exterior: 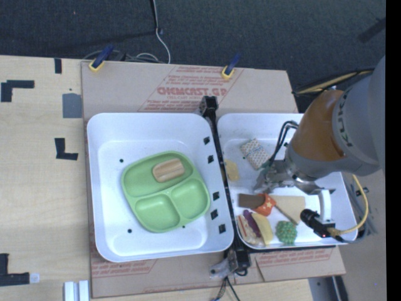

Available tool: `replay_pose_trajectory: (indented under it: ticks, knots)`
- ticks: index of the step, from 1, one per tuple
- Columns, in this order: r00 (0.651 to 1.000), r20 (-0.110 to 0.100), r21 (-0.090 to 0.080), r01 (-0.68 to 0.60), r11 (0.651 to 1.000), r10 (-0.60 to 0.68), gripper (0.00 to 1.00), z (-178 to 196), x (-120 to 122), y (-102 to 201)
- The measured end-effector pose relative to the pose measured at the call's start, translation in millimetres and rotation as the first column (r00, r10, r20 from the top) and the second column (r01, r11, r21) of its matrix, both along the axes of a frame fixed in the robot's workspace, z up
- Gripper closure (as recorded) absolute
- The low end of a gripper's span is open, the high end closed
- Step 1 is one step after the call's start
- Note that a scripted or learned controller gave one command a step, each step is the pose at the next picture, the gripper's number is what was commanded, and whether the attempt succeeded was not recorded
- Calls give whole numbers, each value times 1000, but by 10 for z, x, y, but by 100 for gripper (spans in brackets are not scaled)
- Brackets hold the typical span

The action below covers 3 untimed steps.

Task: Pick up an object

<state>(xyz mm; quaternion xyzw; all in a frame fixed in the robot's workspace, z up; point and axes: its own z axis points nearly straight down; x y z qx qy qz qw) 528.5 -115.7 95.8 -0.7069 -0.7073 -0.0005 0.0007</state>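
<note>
camera view: your gripper [268, 179] hangs low in the right bin [351, 237] over the toy food pile [269, 221], presumably lining up a grasp; its grip state can't be told.

The objects lie loose in the right bin [229, 127]. A checkered waffle piece [253, 150] sits toward its far side, a pale yellow piece [232, 170] by its left wall. Nearer its front: a flat brown slab [250, 200], a red-orange tomato [265, 205], a tan wedge [289, 205], a hot dog [249, 226], a banana [264, 229], green broccoli [286, 232].
</note>
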Motion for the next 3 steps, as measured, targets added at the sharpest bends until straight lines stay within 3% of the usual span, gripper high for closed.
replay_pose_trajectory:
  ticks: [1,2,3]
  knots:
    - [1000,-1,0,0,1000,0,0,-6,-2,0]
    - [1000,0,-2,1,1000,0,0,-111,-460,143]
    - [1000,-2,3,-1,1000,1,100,-4,-448,153]
